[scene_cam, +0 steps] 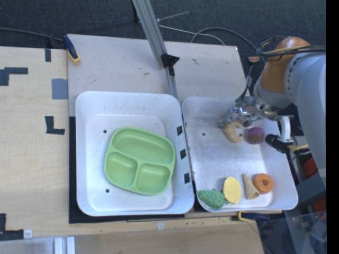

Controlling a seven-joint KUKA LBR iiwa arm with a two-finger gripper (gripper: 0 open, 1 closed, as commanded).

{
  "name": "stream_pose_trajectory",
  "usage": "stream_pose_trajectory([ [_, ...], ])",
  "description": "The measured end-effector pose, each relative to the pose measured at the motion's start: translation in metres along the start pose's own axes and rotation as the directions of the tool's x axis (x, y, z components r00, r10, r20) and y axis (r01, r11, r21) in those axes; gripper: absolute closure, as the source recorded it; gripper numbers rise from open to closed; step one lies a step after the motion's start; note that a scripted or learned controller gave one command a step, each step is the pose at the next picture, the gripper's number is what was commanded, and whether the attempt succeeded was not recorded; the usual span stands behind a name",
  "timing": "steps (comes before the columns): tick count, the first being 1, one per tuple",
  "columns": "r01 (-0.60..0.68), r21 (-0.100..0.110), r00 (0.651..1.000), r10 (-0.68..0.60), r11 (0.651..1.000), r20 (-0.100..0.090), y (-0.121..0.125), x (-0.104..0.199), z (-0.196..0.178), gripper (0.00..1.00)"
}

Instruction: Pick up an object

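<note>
A: List what the bench holds, largest first.

B: Item 1, left bin (85, 142), white and shallow. Item 2, right bin (212, 157), the same make, set just beside it. Item 3, my arm (302, 83), grey with the orange band, reaching in from the right over the right bin's far end. Item 4, a green plate (140, 160) with 3 compartments, lying flat in the left bin.

A: And the small stock?

B: All in the right bin. Item 5, a green leafy piece (212, 198) at the near edge. Item 6, a tan lump (233, 132) in the far part. Item 7, an orange ring (263, 183), near the right corner. Item 8, a yellow piece (231, 189), just beside the leafy one. Item 9, a purple ball (255, 136), touching or almost touching the tan lump. Item 10, a tan cone (248, 186), between the yellow piece and the ring.

A: Your hand?

B: My gripper (239, 115) is low over the tan lump and the purple ball, right at their far side. Whether its grasp is wide, narrow or closed on anything, I cannot tell.
</note>
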State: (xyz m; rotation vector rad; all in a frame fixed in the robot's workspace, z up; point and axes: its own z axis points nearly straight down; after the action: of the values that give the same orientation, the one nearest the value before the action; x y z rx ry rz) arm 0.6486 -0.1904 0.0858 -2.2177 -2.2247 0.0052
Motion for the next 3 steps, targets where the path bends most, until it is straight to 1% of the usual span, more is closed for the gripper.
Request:
stream_pose_trajectory([
  [1,0.001,-0.001,1.0,-0.001,1.0,0.001,0.001,0.0,-0.013,1.0],
  [2,-0.001,-0.007,1.0,0.001,1.0,-0.001,0.001,-0.008,-0.071,1.0],
  [3,-0.001,-0.007,1.0,0.001,1.0,-0.001,-0.005,-0.003,-0.119,1.0],
])
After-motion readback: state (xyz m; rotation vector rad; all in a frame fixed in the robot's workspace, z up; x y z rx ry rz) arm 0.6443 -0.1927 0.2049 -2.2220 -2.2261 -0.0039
